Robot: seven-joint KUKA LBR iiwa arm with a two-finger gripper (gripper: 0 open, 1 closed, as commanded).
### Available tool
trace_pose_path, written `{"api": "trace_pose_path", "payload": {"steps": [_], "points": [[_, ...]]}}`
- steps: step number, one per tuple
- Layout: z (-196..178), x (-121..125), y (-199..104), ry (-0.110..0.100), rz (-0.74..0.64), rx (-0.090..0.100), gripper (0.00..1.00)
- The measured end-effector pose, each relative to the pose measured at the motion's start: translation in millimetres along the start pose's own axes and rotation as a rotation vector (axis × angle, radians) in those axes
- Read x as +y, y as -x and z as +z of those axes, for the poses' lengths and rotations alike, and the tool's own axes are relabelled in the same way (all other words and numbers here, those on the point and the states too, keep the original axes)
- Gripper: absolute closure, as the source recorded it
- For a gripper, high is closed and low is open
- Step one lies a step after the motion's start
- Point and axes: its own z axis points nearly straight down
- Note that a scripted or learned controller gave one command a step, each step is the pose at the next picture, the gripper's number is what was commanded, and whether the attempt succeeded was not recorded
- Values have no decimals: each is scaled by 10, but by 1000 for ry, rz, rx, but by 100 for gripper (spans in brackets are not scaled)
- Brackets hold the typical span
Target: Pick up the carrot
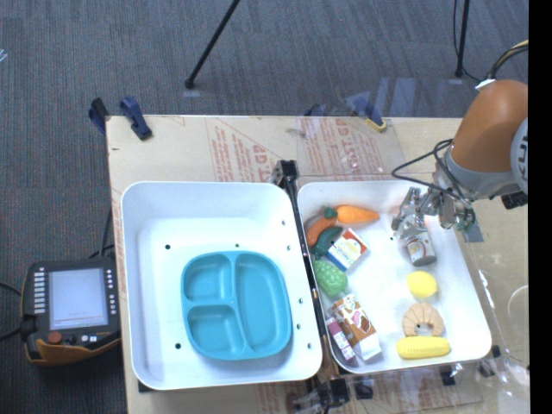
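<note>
Okay, I see the gripper (417, 228) hanging over the far right part of the right bin (479, 309), arm coming in from the right. Can't tell its state from this angle; nothing visibly in it.

Carrot (356, 216) lies on its side at the far left of the right bin, tip pointing right, well apart from the gripper. A second orange piece (316, 228) sits just left of it, touching a small white carton (348, 250) with a green item (329, 276) just nearer.

Same bin, nearer me: boxed snack packs (354, 326) at the left, a yellow round piece (421, 284), a croissant-shaped piece (423, 320), and corn (423, 348) at the near edge.

Left bin (147, 231) holds a blue divided plate (235, 304). A teach pendant (71, 304) sits on the floor at far left of the bench.
</note>
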Motion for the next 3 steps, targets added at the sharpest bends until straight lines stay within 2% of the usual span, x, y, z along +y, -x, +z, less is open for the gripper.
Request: {"api": "trace_pose_path", "payload": {"steps": [1, 2, 3], "points": [[6, 6, -2, 1, -1, 1, 0], [231, -36, -69, -2, 155, 13, 0], [110, -24, -46, -1, 150, 6, 100]]}}
